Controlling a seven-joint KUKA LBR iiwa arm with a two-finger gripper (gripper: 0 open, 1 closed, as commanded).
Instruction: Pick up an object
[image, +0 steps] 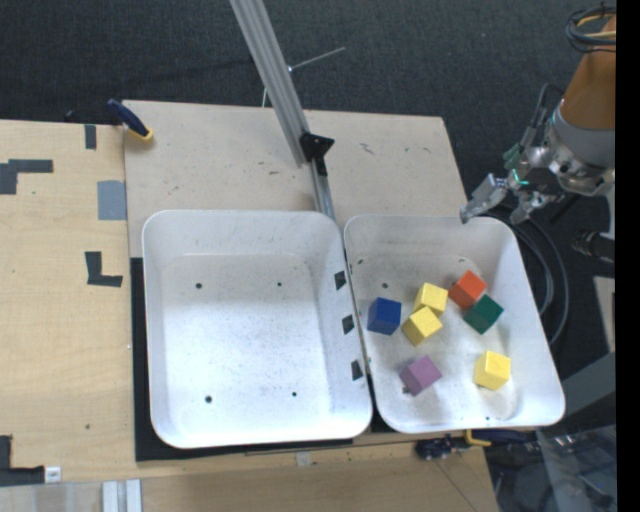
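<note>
Blocks lie scattered in the right bin (530, 300): a blue cube (384, 316) near its left wall, two yellow cubes (427, 311) touching one another just right of the blue one, an orange cube (466, 288) with a green cube (484, 315) against its lower right side, a purple cube (420, 374) lower down, and a third yellow cube (492, 370) near the bin's lower right corner. The left bin (150, 300) sits beside it, their rims touching. The gripper (497, 202) hovers above the right bin's upper right corner, outside the rim, well apart from every block. Its two fingers stand spread, with nothing between them. The grey arm with its orange band (590, 85) reaches in from the right. A slanted metal rail (280, 80) crosses the bench (200, 160) above the bins.
</note>
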